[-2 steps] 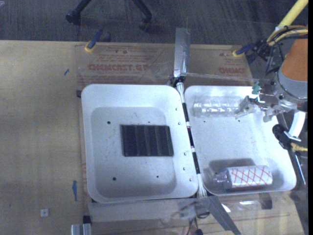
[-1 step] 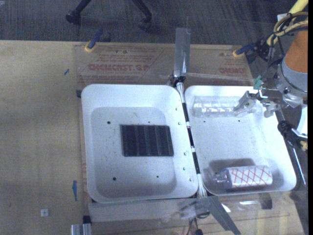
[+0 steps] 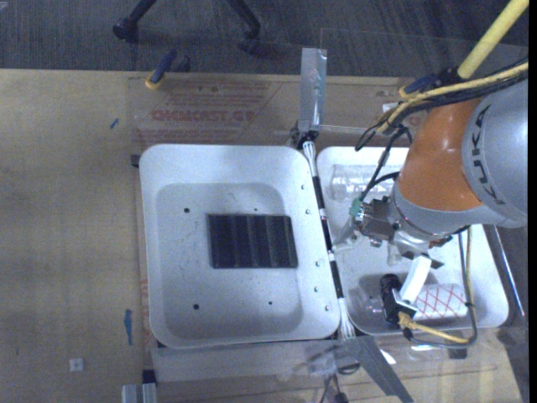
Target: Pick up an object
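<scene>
Red-and-white checkered pouch [image 3: 445,302] is lying in the near right corner of the right bin [image 3: 361,152], long axis running left-right, near and right of the gripper [image 3: 377,227]. Whether the gripper is open cannot be told. Farther off, a clear plastic bottle [image 3: 348,180] is lying.

- A robotics lab or test cell is suggested.
- A grey industrial arm [image 3: 453,166] with an orange band is seen reaching over the table [image 3: 67,225], and part of a maker's name is printed on its shell.
- Yellow cables [image 3: 470,81] are strung along the arm.
- A left bin [image 3: 159,225] and a right bin [image 3: 336,156], both shallow and white, are set side by side on bare plywood.
- Dark carpet [image 3: 67,15] and a wheeled chair base [image 3: 151,2] are seen beyond the table.
</scene>
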You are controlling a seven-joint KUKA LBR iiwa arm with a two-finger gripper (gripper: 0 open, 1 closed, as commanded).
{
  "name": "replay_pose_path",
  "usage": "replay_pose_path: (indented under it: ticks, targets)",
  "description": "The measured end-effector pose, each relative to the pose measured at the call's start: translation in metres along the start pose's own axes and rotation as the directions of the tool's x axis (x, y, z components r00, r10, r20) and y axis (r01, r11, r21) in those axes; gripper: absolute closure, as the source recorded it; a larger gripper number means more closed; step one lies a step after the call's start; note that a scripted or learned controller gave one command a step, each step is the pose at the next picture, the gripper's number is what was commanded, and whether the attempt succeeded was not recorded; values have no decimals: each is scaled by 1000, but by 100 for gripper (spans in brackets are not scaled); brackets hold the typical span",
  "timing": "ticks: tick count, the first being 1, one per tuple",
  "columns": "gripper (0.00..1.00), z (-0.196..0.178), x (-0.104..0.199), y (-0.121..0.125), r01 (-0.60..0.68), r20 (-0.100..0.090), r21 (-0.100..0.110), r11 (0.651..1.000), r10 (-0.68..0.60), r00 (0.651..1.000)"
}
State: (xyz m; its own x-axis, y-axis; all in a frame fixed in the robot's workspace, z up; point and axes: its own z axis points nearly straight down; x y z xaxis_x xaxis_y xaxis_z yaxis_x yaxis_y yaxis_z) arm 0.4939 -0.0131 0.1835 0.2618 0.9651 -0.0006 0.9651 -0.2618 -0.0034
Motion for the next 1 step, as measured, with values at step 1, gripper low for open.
replay_pose_path:
  ticks: [1]
  targets:
    - [0, 0, -72, 29, 5, 0, -4, 1000, -5, 1000]
